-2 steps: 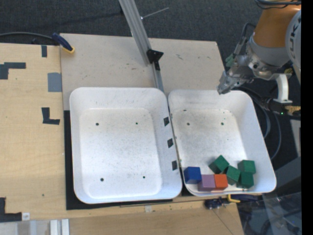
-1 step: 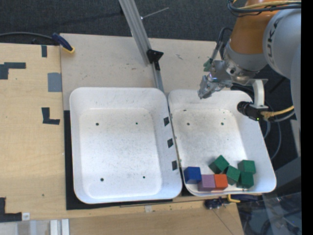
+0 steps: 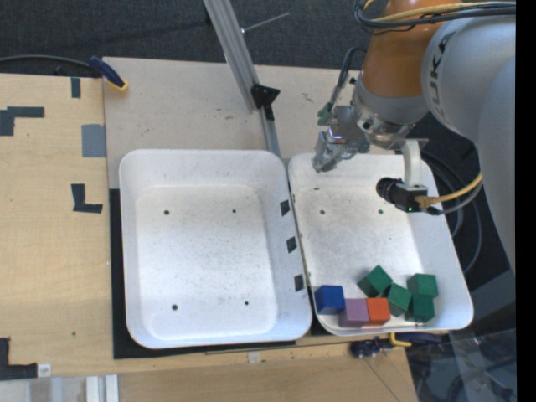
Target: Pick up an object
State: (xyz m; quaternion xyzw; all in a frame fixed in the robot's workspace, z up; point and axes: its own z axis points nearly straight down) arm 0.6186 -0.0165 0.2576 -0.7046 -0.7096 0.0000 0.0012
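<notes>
Your gripper (image 3: 325, 159) hangs over the far rim of the right bin (image 3: 435, 249), close to where the two bins meet. You cannot tell from this angle how its jaws stand, and nothing shows in its grasp. Above it you see the orange band (image 3: 402, 48) and the grey arm (image 3: 477, 65) reaching in from the right, with cables looped over the top.

The blocks lie well apart from the gripper, bunched at the near end of that same bin. A blue block (image 3: 329, 298) sits nearest the bin divide; just beside it are a purple block (image 3: 355, 311) and an orange block (image 3: 378, 310), touching each other. To their right you have four green blocks (image 3: 406, 293) in a loose cluster against the near right corner. The rest of the right bin's floor is bare white with a few dark specks.

The left bin (image 3: 201, 249) sits just beside it, rims touching, on a black mat (image 3: 117, 308). Both rest on a pale wooden bench (image 3: 50, 249) marked with dark tape pieces (image 3: 82, 198). A grey metal strut (image 3: 234, 44) slants down to a black clamp (image 3: 265, 95) behind the bins, and dark carpet (image 3: 100, 11) lies beyond the bench.
</notes>
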